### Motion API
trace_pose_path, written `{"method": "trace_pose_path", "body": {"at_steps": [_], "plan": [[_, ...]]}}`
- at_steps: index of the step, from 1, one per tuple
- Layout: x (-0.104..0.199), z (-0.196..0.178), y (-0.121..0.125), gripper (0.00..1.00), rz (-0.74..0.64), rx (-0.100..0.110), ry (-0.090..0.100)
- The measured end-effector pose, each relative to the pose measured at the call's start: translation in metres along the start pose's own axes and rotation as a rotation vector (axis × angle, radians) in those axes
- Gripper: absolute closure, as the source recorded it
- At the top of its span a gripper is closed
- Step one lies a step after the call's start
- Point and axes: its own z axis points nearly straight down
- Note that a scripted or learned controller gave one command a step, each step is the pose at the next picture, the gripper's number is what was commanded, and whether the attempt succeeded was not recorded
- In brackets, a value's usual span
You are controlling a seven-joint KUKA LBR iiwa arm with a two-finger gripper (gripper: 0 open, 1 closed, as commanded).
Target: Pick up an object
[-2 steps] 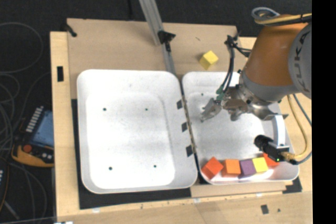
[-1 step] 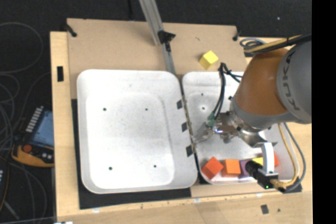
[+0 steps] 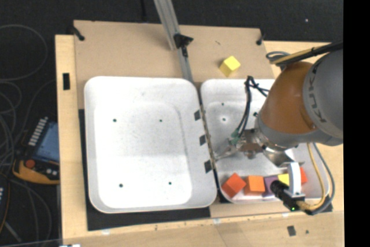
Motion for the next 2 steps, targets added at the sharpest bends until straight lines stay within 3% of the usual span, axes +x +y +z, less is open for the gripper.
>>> {"method": "trace_pose_path", "body": {"at_steps": [1,2], "plan": [[-0.036,0.059,0.053,0.00,0.005,0.014,-0.001],[-0.037,0.047,0.053,1.00,0.012,0.011,-0.001]]}}
